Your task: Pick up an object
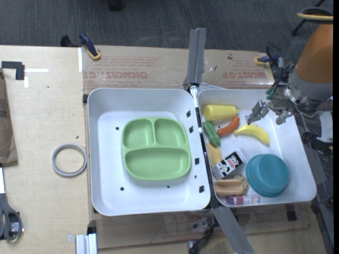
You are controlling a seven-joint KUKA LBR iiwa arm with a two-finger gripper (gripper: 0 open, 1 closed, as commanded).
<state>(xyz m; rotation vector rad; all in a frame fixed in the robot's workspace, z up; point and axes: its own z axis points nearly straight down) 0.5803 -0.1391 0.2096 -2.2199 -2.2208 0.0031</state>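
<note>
Arm [317,52]: grey with an orange band, reaching in from the right side, over the far right part of the right bin.
End effector [258,113]: low over the right bin, just above the banana's far end, near the yellow bottle; fingers a little apart with nothing between them.
Right bin [296,157]: white and shallow, full of toy food and small things.
Banana [254,134]: yellow, lying flat on the bin floor, just under the end effector, not touching the bowl.
Yellow bottle [220,111]: lying on its side at the far left of the right bin.
Orange carrot [228,126]: lying at a slant, between the yellow bottle and the banana.
Green veggie [211,133]: long and dark green, next to the bin's left wall, touching the carrot's end.
Blue bowl [268,174]: round, at the near right of the right bin.
Black and white box [229,163]: small, just left of the blue bowl.
Hot dog [230,186]: brown bun, at the near edge, close beside the bowl.
Left bin [100,157]: white, with one thing inside.
Green plate [156,148]: three parts, sitting in the middle of the left bin.
Table [42,120]: light wood, under both bins.
Ring [69,159]: grey tape roll, lying flat on the table left of the left bin.
</note>
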